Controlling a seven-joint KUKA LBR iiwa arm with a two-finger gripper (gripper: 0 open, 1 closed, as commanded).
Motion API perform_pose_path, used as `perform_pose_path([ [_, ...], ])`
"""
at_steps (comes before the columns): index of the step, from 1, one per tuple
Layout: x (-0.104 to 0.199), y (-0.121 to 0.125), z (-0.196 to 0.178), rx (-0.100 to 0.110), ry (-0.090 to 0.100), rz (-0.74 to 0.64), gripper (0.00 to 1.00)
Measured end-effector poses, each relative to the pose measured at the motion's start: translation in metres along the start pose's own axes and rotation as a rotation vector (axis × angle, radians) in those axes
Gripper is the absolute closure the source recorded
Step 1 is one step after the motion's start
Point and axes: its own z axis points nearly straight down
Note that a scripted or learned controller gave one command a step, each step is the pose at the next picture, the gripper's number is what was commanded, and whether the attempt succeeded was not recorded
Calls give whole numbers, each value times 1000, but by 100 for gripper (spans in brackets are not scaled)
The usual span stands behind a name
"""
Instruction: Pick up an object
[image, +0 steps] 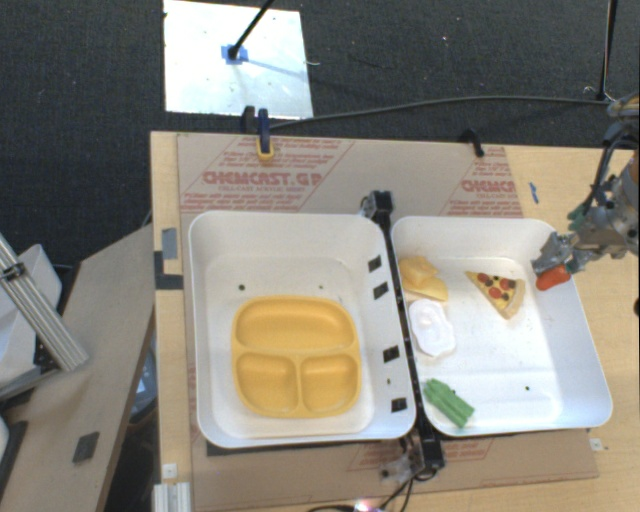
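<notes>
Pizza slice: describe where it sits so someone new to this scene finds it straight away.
Look in the right-hand white bin, toward its far right part. The pizza slice lies flat there, right of a yellow piece. It alone is a tan wedge with red and dark toppings; the others are plain yellow, white or green.

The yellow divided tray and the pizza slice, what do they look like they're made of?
The yellow three-compartment tray looks like moulded plastic with a smooth, matte finish: uniform colour, rounded walls, soft sheen. The small triangular pizza slice is probably a toy of plastic or rubber: flat, crisp-edged, with neat red dots. Which of the two cannot be told from this view.
</notes>
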Motion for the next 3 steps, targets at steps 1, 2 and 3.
perform_pose_path([
  [1, 57, 0, -3, 5, 4, -5, 100],
  [2, 117, -1, 13, 6, 4, -4, 100],
  [3, 173, -9, 12, 7, 4, -4, 100],
])
